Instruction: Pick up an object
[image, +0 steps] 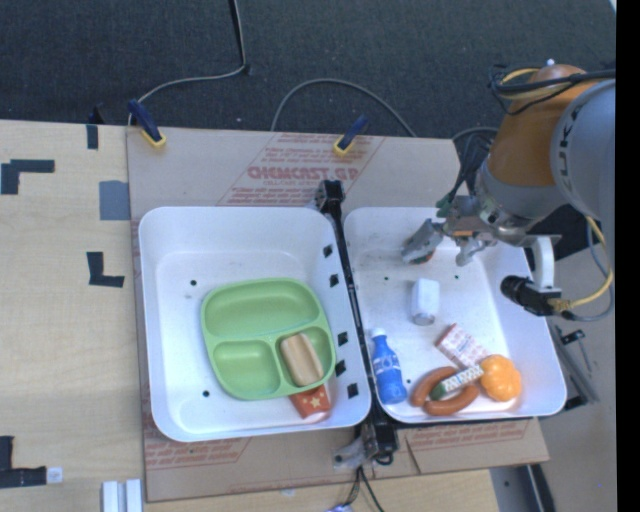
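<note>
The grey arm reached in from the right, its orange band above the wrist, and the gripper hung over the back of the right bin with its two fingers spread apart — nothing sat between them.

In the right bin lay five things: one pale cylinder just below the gripper, one blue bottle near the dividing edge, one small red-and-white packet, one sausage with a label across it, and one orange fruit touching the sausage's end. The left bin held one green divided plate with a bread roll in its lower right compartment, and one red cup just beside the plate's edge.

Both bins rested on a printed cardboard sheet — held at the back by two clamps — on a pale wooden bench. Dark floor lay beyond, crossed by cables.
</note>
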